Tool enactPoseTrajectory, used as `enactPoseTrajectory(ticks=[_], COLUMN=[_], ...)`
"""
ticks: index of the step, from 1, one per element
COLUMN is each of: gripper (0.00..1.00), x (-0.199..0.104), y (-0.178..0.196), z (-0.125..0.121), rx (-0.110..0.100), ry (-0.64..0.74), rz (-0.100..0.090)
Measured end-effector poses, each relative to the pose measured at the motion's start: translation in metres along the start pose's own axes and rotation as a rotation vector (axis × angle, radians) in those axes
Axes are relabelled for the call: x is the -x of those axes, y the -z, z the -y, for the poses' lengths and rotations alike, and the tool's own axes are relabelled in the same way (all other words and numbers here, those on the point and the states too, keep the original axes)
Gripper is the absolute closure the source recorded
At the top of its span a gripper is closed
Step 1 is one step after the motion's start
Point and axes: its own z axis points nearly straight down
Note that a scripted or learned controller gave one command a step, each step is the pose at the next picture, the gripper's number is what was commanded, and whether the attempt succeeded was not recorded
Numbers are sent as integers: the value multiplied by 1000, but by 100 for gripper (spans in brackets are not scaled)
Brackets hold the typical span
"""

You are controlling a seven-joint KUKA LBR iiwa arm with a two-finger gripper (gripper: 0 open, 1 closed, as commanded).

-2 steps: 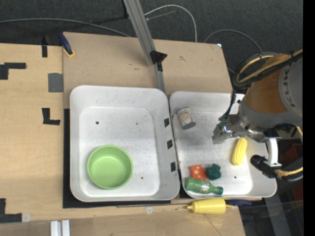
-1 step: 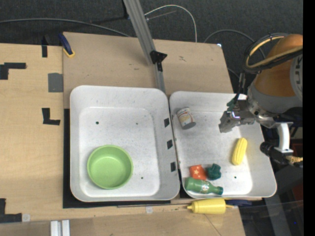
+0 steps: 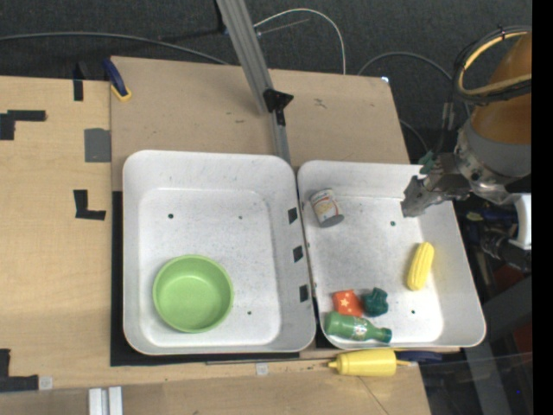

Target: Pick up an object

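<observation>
Gripper point(image 3: 416, 199) over right bin point(image 3: 458, 318) edge, finger state unclear; corn point(image 3: 420, 265) just below it, small can point(image 3: 325, 207) off to its left, nothing held.

No lettering is legible; can point(image 3: 326, 207) label blurred.

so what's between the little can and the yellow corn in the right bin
Nothing: the camera view shows bare white bin floor between the can and the corn. The hand sits near the bin's upper right edge, off that line.
</observation>
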Motion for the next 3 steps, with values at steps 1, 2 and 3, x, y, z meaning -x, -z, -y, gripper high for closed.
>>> enactPoseTrajectory(ticks=[1,2,3], gripper=[100,100,100], x=[-46,-95,-147], y=[-17,-16,-36], z=[4,4,12], rx=[-8,-7,-10], ry=[3,4,4], rz=[-2,-2,-2])
